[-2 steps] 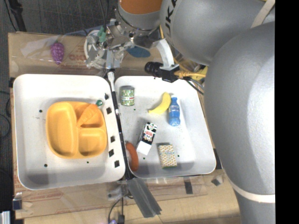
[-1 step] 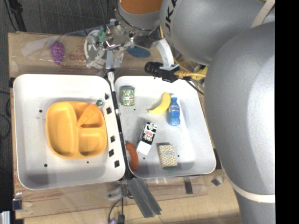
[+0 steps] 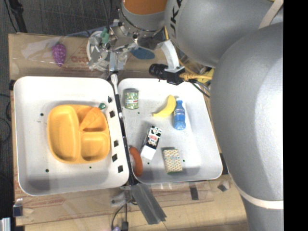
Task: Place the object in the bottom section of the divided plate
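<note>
A yellow divided plate point(image 3: 72, 136) lies in the left bin point(image 3: 29, 177). An orange carrot-like piece point(image 3: 91, 120) with a green tip rests in the plate's upper right section. My gripper point(image 3: 113, 64) hangs over the back edge of the bench, above the gap between the two bins, beyond the plate's far right corner. In the right bin point(image 3: 204, 148) lie a small green-labelled can point(image 3: 131, 99), a banana point(image 3: 165, 107), a blue bottle point(image 3: 179, 114), a black and white box point(image 3: 152, 141), a patterned block point(image 3: 173, 160) and a brown-orange object point(image 3: 136, 160).
The divider wall between the bins point(image 3: 120, 134) carries black clips. A purple grape-like item point(image 3: 59, 53) lies on the bench behind the left bin. A black cable fitting point(image 3: 163, 72) and the large grey arm point(image 3: 240, 57) overhang the right bin's back and right side.
</note>
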Action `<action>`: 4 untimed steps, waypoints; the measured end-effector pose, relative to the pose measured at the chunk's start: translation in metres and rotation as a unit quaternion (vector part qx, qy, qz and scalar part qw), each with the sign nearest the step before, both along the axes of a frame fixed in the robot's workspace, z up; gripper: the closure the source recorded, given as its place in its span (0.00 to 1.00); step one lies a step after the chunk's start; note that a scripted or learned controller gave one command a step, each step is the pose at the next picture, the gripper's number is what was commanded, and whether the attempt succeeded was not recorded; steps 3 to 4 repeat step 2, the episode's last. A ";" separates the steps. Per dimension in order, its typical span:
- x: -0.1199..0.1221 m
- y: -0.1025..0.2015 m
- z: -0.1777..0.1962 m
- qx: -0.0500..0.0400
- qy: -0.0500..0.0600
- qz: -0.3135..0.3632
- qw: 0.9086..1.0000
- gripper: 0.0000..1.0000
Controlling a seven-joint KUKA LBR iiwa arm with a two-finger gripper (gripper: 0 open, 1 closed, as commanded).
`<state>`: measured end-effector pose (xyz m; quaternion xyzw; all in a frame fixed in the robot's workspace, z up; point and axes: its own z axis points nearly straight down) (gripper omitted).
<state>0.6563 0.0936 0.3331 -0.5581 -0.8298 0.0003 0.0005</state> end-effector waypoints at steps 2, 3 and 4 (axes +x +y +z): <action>0.000 0.000 0.000 0.000 0.000 0.000 1.000 0.00; 0.000 0.000 0.000 0.000 0.000 0.000 1.000 0.00; 0.000 0.000 0.000 0.000 0.000 0.000 1.000 0.00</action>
